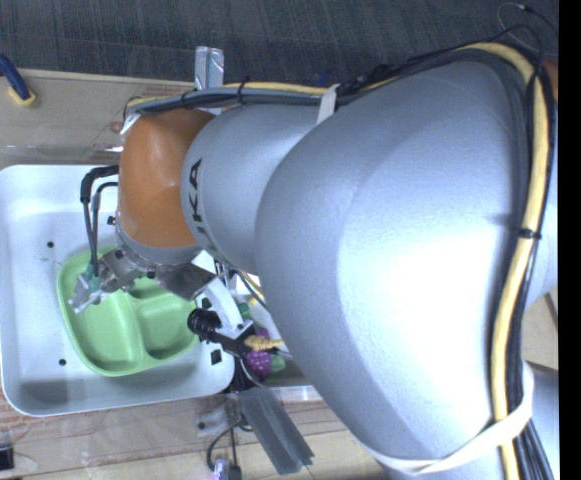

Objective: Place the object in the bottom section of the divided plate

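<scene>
A light green divided plate (120,330) lies in the left white bin (20,268), its raised ridges splitting it into sections. My gripper (88,290) hangs over the plate's upper left part, low above its rim. The grey arm with its orange band (155,183) reaches in from the right and hides much of the scene. A small purple and yellow object (259,360) lies at the plate's right, beside the bin's right wall and partly under the arm.
A black cable (92,208) loops from the wrist down beside the gripper. A blue-handled clamp (12,76) sits on the bench's far left corner. A metal bracket (270,430) sticks out below the bins. The right bin is hidden under the arm.
</scene>
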Robot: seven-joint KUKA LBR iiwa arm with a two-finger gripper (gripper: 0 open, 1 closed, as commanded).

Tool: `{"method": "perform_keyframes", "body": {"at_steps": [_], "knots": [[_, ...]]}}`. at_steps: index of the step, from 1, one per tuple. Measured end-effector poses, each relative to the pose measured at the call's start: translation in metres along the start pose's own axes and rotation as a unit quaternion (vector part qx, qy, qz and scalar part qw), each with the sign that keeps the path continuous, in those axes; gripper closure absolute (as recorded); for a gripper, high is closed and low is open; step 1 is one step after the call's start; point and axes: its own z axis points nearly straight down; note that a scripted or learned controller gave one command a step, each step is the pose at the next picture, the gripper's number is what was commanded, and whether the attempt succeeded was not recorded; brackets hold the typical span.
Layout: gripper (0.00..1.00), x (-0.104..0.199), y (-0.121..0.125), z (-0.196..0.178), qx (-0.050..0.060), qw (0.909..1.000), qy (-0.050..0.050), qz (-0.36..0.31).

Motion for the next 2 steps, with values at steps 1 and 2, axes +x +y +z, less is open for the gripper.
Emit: {"method": "perform_keyframes", "body": {"at_steps": [1, 2], "knots": [[0.00, 0.000, 0.000, 0.000, 0.000, 1.0000, 0.000, 0.000], [0.00, 0.028, -0.038, -0.056, 0.000, 0.9928, 0.001, -0.120]]}}
